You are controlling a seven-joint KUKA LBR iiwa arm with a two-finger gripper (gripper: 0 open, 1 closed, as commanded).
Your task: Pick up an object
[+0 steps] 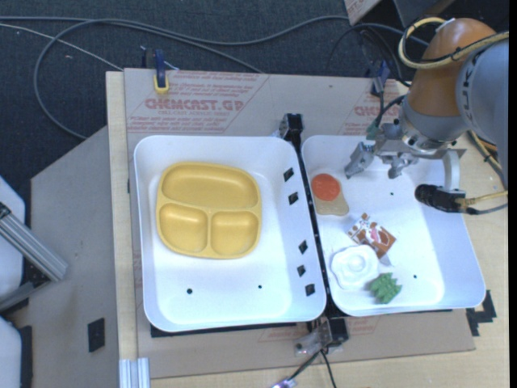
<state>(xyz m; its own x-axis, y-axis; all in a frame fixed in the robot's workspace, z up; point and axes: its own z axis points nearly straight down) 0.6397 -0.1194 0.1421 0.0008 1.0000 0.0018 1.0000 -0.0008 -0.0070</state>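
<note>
Hand (378,162) hovers open by right bin's (452,253) far edge, beside tomato slice (326,187).

A yellow three-compartment plate (210,210) lies in the left white bin (153,297). The bins sit on a cardboard sheet (202,99) printed with red lettering, held at its far edge by a blue-and-yellow clamp (160,69). Black cables (65,47) trail over the dark carpet (242,6).
</note>
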